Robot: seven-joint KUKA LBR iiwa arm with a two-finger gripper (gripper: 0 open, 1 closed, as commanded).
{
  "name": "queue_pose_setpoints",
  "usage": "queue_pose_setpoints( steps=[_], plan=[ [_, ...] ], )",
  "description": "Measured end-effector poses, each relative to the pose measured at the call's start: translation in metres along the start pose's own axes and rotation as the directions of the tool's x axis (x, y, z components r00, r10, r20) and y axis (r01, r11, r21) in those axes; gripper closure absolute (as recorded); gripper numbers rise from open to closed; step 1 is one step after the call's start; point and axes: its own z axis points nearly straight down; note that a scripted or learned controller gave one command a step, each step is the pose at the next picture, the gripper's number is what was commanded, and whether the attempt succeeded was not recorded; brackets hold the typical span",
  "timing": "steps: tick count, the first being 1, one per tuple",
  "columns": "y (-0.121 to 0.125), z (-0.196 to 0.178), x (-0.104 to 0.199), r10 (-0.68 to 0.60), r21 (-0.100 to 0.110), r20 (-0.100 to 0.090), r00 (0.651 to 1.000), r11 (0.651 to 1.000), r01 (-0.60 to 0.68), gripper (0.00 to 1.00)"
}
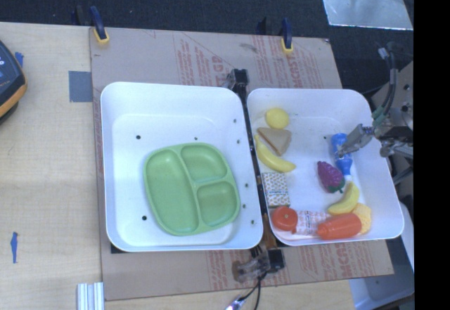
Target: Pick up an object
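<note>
The jaws [349, 144] reach in over the right side of the right bin [309, 101], low above its floor, and whether they stand open or closed cannot be told at this size. Touching their tips in this view lies a small blue object [340, 140], with more blue just below it beside the purple grape bunch [330, 176]. The view does not show the blue object between the jaws; its shape is too small to name, and part of it is hidden by the metal.

Below the grapes a yellow banana [345, 199] curves toward the bin's lower right corner, where an orange carrot-like piece [340, 226] lies against a yellow piece [363, 215]. A red tomato [285, 218] sits in the lower left corner, next to a white wrapped packet [308, 221]. Above the tomato rests a small patterned box [275, 188]. Along the left wall lie a second banana [273, 159], a tan wedge [275, 138] and a lemon [277, 118], well apart from the jaws.

The left bin [119, 101] holds a green divided plate [191, 188] with three compartments, lying flat. Both bins sit on a cardboard sheet [176, 55] clamped to the tabletop [42, 161].
</note>
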Motion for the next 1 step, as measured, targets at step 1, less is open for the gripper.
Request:
queue_pose_setpoints(
  steps=[1],
  plan=[
    [-0.0033, 0.1226, 0.0007, 0.0, 0.003, -0.001, 1.0, 1.0, 0.0, 0.0]
  ],
)
